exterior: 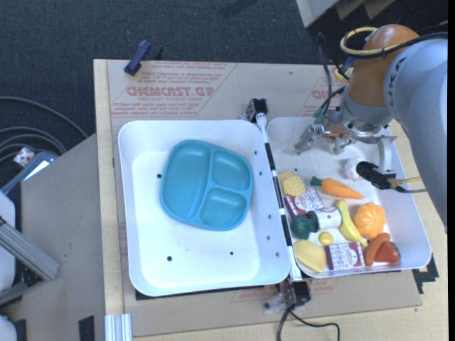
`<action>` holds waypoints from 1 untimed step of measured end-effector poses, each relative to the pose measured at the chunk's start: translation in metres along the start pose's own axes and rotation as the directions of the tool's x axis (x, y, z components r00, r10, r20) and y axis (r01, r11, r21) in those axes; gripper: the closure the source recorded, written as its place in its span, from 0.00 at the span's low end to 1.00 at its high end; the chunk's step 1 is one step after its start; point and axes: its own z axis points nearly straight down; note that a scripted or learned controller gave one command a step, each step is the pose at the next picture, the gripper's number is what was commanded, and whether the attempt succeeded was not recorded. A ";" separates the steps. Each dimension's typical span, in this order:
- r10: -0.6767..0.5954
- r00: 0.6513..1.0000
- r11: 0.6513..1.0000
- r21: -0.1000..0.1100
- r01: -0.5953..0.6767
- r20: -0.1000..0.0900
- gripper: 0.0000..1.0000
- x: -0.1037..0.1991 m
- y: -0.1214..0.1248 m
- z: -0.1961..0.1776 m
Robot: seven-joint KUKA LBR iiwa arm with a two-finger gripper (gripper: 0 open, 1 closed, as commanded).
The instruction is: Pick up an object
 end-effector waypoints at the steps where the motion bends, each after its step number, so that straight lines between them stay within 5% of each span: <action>1: -0.001 1.000 1.000 -0.001 0.001 0.001 1.00 0.000 0.000 -0.010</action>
